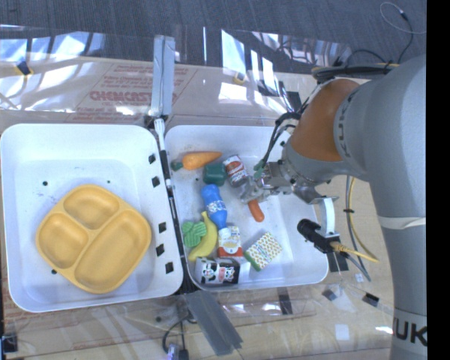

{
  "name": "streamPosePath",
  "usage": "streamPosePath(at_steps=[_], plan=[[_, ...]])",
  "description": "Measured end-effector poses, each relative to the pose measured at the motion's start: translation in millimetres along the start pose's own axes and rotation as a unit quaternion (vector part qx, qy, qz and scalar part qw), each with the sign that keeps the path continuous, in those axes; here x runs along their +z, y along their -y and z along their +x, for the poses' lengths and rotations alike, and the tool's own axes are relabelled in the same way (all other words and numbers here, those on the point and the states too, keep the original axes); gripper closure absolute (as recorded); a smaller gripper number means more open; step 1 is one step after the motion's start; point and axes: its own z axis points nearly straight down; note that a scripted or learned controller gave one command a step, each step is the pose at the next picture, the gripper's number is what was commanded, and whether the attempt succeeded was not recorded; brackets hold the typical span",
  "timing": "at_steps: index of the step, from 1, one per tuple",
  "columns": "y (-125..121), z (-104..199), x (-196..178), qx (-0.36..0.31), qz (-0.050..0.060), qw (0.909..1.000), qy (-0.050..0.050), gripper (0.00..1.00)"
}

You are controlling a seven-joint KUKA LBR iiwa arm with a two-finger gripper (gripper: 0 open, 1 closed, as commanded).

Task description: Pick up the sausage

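Orange sausage (256, 211) in right bin (300, 272), just below end effector (256, 190), finger state unclear

Toys are crowding the right bin's (304, 272) left half: a carrot (200, 158), green block (214, 174), can (235, 170), blue bottle (214, 205), banana (207, 235) and cartons (217, 271). Open floor is lying along its right wall, beside the sausage (256, 211).

The one camera sits high above the bench and looks down at a slant on the two white bins, the left bin (15, 223) beside the right bin (285, 272), with the grey arm (382, 126) coming in from the right bin's far side.
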Motion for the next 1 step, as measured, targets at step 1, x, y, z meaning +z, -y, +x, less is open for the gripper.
streamPosePath(at_steps=[1], plan=[[-31.2, 48.2, -123.2, 0.006, -0.002, 1.0000, 0.000, 1.00]])
